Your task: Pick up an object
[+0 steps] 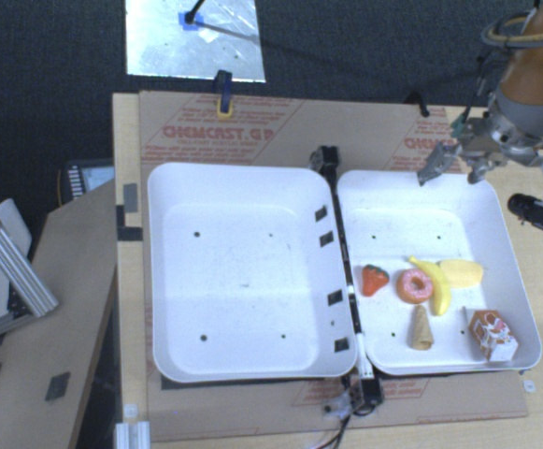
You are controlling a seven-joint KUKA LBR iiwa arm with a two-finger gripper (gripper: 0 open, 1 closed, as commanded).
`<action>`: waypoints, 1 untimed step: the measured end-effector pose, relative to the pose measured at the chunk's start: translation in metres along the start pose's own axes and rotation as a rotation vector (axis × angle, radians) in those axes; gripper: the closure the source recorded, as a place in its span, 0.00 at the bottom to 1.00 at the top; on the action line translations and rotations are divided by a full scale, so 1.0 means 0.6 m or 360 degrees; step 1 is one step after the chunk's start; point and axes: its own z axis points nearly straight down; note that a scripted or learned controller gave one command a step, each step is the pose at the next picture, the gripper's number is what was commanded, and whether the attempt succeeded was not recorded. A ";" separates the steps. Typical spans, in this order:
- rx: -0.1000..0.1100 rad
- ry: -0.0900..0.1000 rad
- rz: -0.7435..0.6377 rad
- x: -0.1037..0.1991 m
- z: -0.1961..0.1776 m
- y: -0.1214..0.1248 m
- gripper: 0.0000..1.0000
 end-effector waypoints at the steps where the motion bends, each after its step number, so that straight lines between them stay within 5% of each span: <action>1: -0.0018 0.0000 -0.0010 0.067 -0.158 0.000 0.00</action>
